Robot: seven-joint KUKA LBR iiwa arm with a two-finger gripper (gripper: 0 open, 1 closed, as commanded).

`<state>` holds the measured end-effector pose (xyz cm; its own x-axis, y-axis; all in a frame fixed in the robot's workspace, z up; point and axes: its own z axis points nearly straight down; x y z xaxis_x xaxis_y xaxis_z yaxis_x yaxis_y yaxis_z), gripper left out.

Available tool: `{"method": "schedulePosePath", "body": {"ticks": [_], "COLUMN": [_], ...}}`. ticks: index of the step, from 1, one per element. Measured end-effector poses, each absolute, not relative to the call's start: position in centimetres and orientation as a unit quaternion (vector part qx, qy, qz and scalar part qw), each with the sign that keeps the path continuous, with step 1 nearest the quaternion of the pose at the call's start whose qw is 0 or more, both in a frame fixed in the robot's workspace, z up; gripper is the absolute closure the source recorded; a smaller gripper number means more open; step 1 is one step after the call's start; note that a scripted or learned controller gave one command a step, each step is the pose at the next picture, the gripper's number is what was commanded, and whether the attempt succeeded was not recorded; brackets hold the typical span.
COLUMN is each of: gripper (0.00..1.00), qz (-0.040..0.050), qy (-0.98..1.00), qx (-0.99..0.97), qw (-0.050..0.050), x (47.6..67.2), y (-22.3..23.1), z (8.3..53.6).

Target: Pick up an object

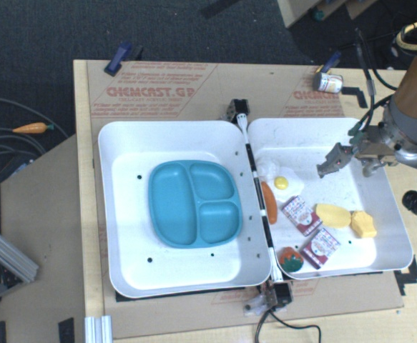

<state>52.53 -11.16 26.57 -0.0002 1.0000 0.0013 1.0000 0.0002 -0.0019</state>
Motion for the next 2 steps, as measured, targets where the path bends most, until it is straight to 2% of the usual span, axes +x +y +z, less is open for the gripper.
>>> {"method": "schedulePosePath", "body": {"ticks": [1,2], "gripper": [0.0,1.0], "qz": [0.0006,-0.0004], "qy": [-0.707,-0.706], "qx": [-0.707,-0.708], "qw": [0.001,0.0], "x": [52.8,52.9], "y": [-10.9,-10.9], "z": [10.0,11.1]}}
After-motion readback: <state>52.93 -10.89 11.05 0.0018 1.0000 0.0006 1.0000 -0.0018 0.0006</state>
